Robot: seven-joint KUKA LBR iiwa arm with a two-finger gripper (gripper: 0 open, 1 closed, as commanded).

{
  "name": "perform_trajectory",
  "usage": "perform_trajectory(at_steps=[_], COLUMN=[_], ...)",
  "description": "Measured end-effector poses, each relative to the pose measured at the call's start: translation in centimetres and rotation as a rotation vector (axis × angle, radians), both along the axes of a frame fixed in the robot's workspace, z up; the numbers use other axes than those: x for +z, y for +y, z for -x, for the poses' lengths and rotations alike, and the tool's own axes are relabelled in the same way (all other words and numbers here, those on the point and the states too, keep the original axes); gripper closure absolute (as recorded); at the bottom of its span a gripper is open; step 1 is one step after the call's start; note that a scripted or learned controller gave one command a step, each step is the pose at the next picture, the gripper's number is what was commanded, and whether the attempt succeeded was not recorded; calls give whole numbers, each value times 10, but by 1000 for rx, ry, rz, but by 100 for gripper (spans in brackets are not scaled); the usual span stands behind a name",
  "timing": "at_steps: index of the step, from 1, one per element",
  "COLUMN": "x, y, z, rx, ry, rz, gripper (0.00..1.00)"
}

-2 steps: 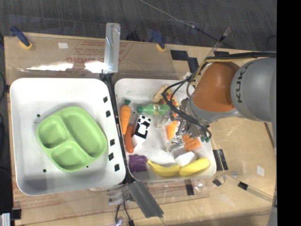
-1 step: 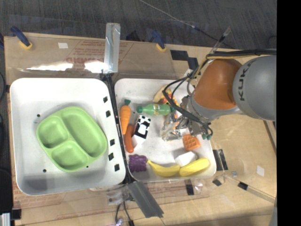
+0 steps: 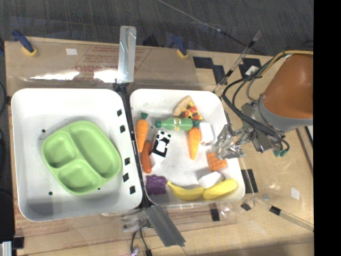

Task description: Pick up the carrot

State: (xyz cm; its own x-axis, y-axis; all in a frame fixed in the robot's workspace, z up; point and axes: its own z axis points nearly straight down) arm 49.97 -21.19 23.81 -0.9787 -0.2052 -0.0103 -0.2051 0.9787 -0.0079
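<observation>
Gripper hanging over right bin's right edge, above orange waffle; finger spread impossible to tell. Carrot lying mid-bin beside green bottle; second carrot lying at left wall. Nothing gripped.

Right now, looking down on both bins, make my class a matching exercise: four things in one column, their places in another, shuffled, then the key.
Things:
1 green plate
2 pizza slice
3 banana
4 grapes

Places:
A right bin, near edge
B left bin
C right bin, near-left corner
D right bin, far edge

Pairs: 1-B, 2-D, 3-A, 4-C
</observation>
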Motion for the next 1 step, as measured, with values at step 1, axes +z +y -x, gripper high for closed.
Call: perform_trajectory(at_steps=[1], x=[7], y=[2], z=[0], rx=[6], ry=[6], rz=[-3], gripper=[100])
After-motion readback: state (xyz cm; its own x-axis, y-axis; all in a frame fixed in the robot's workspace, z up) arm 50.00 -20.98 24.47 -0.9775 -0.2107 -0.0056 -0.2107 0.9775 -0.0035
